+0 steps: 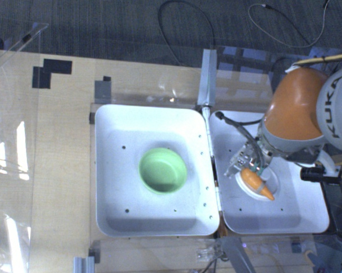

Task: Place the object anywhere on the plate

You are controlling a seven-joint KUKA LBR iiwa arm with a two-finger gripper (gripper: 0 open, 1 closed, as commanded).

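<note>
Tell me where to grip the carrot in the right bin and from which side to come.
Grip the carrot across its thick upper-left end, coming straight down from above. It lies flat on a small white plate, tapering toward the lower right, so the wide end likely gives the gripper the firmest hold, with the jaws set across its length.

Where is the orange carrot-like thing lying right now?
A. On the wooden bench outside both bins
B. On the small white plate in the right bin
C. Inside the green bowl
B: the carrot lies on the white plate in the right bin, just beneath the pincer; the green bowl sits in the left bin.
</note>
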